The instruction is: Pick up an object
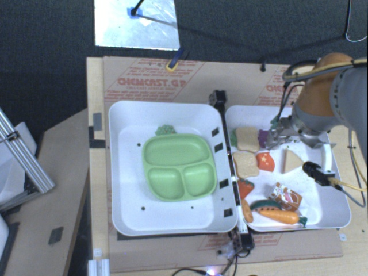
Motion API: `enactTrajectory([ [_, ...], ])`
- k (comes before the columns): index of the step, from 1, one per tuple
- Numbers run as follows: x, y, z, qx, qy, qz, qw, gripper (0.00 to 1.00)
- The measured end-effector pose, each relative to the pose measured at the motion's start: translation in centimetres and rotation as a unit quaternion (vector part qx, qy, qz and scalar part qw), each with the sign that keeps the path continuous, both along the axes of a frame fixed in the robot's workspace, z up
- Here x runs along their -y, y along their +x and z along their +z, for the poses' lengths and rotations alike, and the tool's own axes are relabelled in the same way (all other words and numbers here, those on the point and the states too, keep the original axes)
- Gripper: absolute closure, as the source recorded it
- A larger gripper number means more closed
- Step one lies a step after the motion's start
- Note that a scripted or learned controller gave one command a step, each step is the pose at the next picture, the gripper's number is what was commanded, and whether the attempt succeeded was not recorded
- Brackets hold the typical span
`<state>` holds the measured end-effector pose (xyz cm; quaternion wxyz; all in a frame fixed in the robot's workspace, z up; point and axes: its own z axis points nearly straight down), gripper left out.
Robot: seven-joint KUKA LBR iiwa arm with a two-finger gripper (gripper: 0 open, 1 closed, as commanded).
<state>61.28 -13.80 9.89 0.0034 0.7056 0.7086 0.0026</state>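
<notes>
The grey arm with its orange band (pixel 322 91) reaches in over the right shallow white bin (pixel 339 211), and its two-finger gripper (pixel 278 132) sits low over the upper part of that bin. Whether the gripper is open or closed cannot be told from this view, and no item is seen between its tips.

Taking the small purple piece (pixel 264 137) as the reference: it lies just beside the gripper, on its left. A pale tan bread-shaped slice (pixel 246 138) lies immediately left of the purple piece. A small red item (pixel 265 162) sits just below it, with a second pale slice (pixel 246 165) lower left and a pale wedge (pixel 292 161) lower right. Well below it lie an orange carrot-shaped toy (pixel 280 215) with a dark green item touching its upper edge, and a brown-and-white wrapped item (pixel 286 196) just above those.

Far left of the purple piece, the left white bin (pixel 123 131) holds a light green three-compartment plastic plate (pixel 178 167), with a small green leafy piece (pixel 166 130) touching its upper rim
</notes>
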Motion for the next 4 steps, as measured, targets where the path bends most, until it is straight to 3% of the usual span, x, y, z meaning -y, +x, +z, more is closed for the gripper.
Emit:
enactTrajectory([
  [2,-0.7,1.1,11.1,-0.001,-0.0001,0.001,1.0,1.0],
  [3,-0.7,1.2,12.7,-0.002,0.0002,0.001,1.0,1.0],
  [4,-5.1,-1.1,11.9,-0.005,0.0008,0.002,1.0,1.0],
])
